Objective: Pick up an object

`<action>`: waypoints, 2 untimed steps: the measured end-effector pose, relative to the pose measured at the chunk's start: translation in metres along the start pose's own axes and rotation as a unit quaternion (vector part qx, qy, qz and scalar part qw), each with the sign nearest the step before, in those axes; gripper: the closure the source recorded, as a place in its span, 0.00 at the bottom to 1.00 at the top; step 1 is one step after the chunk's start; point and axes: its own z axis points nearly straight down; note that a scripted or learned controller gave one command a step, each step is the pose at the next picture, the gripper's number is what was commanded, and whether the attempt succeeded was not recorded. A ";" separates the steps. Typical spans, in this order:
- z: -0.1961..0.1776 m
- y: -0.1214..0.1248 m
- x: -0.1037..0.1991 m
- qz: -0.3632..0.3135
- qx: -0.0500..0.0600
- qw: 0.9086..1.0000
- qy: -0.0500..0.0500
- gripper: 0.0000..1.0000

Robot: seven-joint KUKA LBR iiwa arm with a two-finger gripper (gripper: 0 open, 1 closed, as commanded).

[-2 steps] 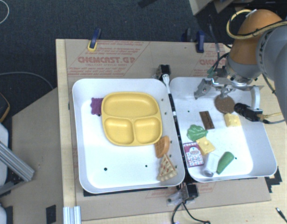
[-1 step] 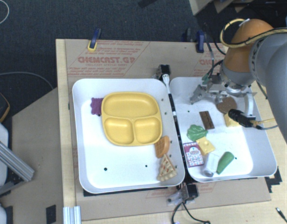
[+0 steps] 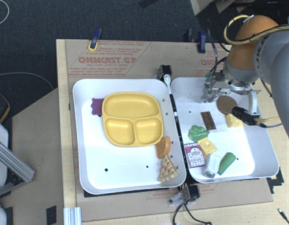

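Pick not yet made: the pincer (image 3: 211, 93) hangs low at the right bin's (image 3: 262, 146) twelve o'clock edge, its opening impossible to judge and nothing seen in it, while the brown disc (image 3: 225, 104), at its four o'clock, lies in the bin.

Two shallow white bins, the left bin (image 3: 88, 139) and the right bin (image 3: 257, 149), looked like smooth, slightly glossy plastic. They sat on a matt brown cardboard sheet (image 3: 135, 55) with red printing, which covered the counter. A yellow divided tray (image 3: 133, 117) had a smooth plastic sheen. A waffle-like toy (image 3: 168, 169) showed a ridged, rough surface. The arm's orange band (image 3: 250, 41) was glossy, and the grey shell (image 3: 276, 55) beside it smooth and matt. The floor (image 3: 36, 22) was dark, coarse carpet.
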 end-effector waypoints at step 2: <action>-0.115 0.000 -0.005 0.000 -0.004 1.000 -0.001 1.00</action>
